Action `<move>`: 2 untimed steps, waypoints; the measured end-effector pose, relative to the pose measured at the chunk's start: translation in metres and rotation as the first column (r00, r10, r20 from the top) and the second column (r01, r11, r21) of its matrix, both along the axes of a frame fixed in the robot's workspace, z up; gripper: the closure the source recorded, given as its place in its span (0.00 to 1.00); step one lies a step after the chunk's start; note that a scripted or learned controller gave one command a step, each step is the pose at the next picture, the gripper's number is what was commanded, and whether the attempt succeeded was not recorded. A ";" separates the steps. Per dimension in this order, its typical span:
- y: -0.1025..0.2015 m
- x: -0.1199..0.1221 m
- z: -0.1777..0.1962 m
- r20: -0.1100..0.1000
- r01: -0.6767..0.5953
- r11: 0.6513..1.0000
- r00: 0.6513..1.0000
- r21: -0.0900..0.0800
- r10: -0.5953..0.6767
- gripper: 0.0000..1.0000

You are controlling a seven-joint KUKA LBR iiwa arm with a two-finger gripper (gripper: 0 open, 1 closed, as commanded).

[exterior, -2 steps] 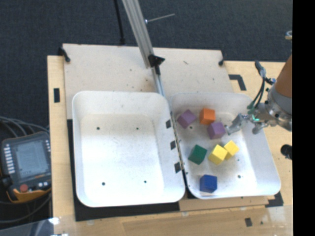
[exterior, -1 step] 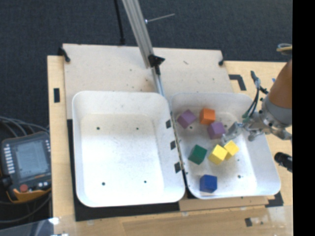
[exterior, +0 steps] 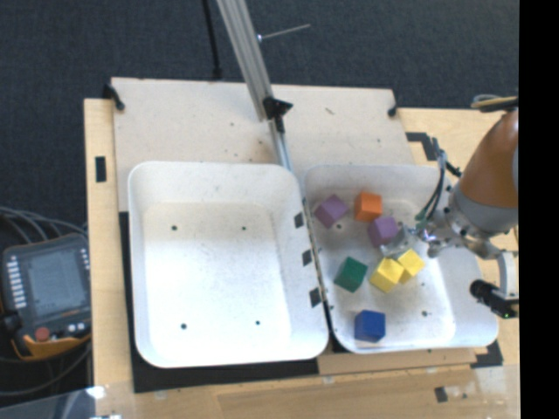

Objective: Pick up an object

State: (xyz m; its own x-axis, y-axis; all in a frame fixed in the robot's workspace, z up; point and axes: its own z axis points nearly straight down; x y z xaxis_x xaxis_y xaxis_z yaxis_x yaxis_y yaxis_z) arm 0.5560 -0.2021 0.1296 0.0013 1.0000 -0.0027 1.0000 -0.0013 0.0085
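Gripper: the gripper (exterior: 409, 244) is low in the right bin (exterior: 437, 332), at the end of the grey arm (exterior: 489, 186) that comes in from the right. Whether it is wide, narrow or holding anything cannot be told from this view, because the wrist and cabling crowd it.

Nearest blocks: a purple cube (exterior: 383, 230) is just to its upper left, touching or almost touching it. A yellow cube (exterior: 410, 263) is directly below it, and a second yellow cube (exterior: 388, 275) touches that one on its lower left.

Further blocks: an orange cube (exterior: 369, 206) and another purple cube (exterior: 331, 210) lie nearer the bin's far wall. A green cube (exterior: 351, 274) lies toward the divider, and a blue cube (exterior: 369, 325) sits alone near the front wall.

Likely target: one of the yellow cubes or the nearer purple cube, judged by closeness alone.

Handling: the cubes look small, light and rigid, with flat, probably smooth faces. They should not deform, but could slide or twist out of a skewed pinch.

Where to hold: across two opposite flat faces, square on, not corner to corner.

Risk: the touching yellow pair leaves little room for a finger between them. The blue cube is the freest.

Left bin: the left bin (exterior: 218, 182) sits beside the right one on the desk (exterior: 210, 112).
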 end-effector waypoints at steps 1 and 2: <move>-0.001 0.001 -0.032 -0.006 0.000 1.000 1.000 0.000 0.000 0.00; -0.003 0.002 -0.020 -0.001 0.005 1.000 1.000 -0.001 -0.005 1.00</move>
